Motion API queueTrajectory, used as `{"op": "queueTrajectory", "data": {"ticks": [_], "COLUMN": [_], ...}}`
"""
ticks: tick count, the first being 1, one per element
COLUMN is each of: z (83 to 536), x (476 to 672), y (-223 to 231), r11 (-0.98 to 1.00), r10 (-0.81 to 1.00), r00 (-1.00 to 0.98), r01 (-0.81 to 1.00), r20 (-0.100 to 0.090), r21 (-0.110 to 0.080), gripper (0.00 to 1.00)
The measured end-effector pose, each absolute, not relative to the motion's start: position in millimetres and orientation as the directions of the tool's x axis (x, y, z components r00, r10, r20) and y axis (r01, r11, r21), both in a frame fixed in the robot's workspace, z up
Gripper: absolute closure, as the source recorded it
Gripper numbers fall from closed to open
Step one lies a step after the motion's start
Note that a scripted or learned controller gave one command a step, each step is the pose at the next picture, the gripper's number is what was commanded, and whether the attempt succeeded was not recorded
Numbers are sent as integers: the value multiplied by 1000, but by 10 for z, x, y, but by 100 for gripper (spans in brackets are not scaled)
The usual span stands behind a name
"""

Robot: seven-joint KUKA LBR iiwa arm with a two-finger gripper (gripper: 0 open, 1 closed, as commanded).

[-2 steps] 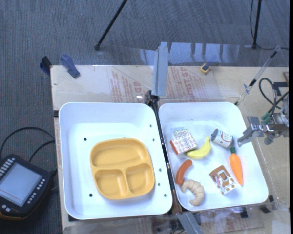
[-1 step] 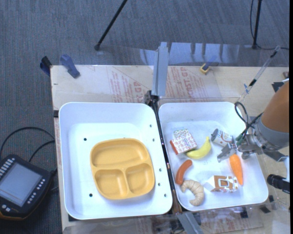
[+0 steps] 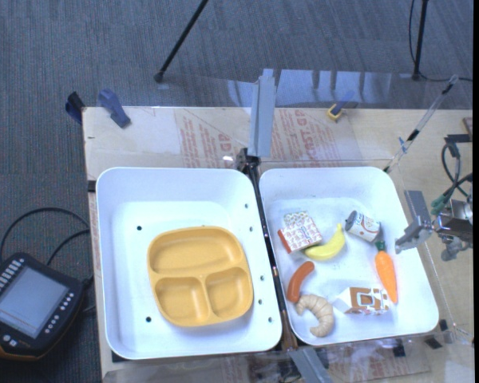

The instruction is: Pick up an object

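Camera view: two shallow white bins are seen side by side on the worktop [image 3: 144, 138]. One yellow three-compartment plastic tray [image 3: 199, 275] is held by the left bin [image 3: 116, 214]. Seven items are counted in the right bin [image 3: 335, 183]: a patterned carton [image 3: 300, 230], a yellow banana [image 3: 327, 245], a small grey can [image 3: 362, 226], an orange carrot [image 3: 386, 274], a red sausage [image 3: 300, 281], a tan croissant [image 3: 318, 312] and an orange-and-white carton [image 3: 367, 300]. A handheld control pendant [image 3: 28, 303] is seen on the floor. The end effector [image 3: 437, 231] is placed just beyond the right rim; its opening cannot be told, and nothing is seen held.

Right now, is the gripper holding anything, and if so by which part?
Nothing is held. The gripper sits at the right bin's outer edge; the nearest item, the carrot, lies apart in that bin.
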State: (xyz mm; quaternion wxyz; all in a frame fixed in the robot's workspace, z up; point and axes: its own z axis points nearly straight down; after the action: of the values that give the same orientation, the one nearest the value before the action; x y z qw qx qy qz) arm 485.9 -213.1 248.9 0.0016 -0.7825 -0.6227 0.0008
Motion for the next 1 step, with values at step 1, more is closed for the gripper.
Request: {"op": "queueTrajectory", "data": {"ticks": [1], "z": [926], "x": [4864], "y": [-1925], "r11": [-219], "r10": [976], "r00": [219], "r01": [976], "r20": [6], "r21": [-10], "gripper": [0]}}
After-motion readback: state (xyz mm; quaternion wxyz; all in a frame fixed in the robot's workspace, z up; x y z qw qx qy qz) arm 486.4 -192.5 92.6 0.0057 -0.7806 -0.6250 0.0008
